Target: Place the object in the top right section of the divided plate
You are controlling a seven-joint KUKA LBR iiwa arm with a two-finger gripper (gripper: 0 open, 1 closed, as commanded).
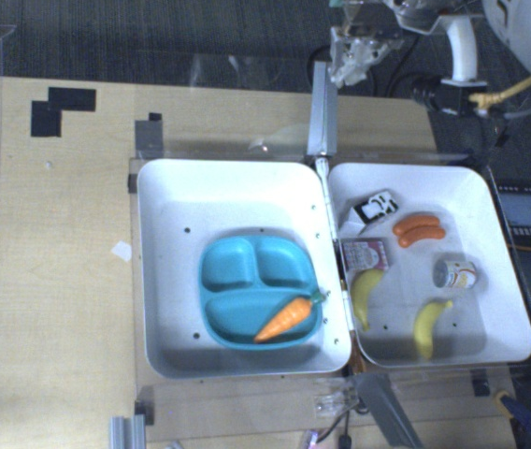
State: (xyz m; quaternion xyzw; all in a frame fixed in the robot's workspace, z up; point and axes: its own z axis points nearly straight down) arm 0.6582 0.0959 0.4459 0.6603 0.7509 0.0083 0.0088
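Nearest the lens, far below the tool: a carrot [286, 318], orange with a green stub, lying tilted across the large lower section of the blue divided plate [247, 288], tip toward lower left, stub over the plate's right rim. Both upper sections of the plate bare blue. Plate seated in the left white bin [163, 251], well below and left of the tool.

Below and right of the tool, in the right white bin [499, 251]: two bananas [366, 297] and [426, 327], a pair of sausages [420, 229], a small tin can [454, 273] on its side, a black-and-white block [375, 208], a flat printed packet [364, 253] against the divider.

Tool [351, 64] raised above the worktop [60, 297], beyond the bins' far edge, just above the upright metal post [320, 110] between them. Fingers too blurred to read: open or closed, cannot tell. Nothing visibly between them.
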